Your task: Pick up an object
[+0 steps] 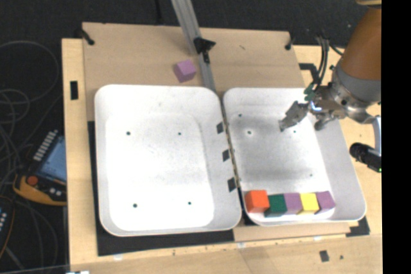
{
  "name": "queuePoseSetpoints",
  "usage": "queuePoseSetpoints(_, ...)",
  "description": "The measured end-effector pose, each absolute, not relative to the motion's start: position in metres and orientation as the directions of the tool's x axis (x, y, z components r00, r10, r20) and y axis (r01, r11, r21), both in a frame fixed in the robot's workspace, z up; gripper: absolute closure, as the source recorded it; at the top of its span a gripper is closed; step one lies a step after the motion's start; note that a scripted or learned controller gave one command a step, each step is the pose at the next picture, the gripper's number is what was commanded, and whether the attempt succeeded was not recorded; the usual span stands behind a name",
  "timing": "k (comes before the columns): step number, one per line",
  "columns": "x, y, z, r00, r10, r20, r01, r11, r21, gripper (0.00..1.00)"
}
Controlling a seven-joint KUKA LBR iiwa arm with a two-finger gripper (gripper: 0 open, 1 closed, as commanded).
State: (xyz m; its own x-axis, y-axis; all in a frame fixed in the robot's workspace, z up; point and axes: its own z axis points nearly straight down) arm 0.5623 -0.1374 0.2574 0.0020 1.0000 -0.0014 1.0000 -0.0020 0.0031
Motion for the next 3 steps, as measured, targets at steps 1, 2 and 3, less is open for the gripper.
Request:
queuePoseSetpoints(1,0.573,-0.196,0.263,0.003,1.000,-0.004,1.000,-0.003,0.003,0.00)
queuePoseSetpoints(2,0.612,-0.208,0.304,-0.004,1.000,-0.004,1.000,0.004,0.008,0.00)
queuePoseSetpoints(3,0.485,-0.121,0.268,-0.004,1.000,0.001,1.000,0.004,-0.004,0.00)
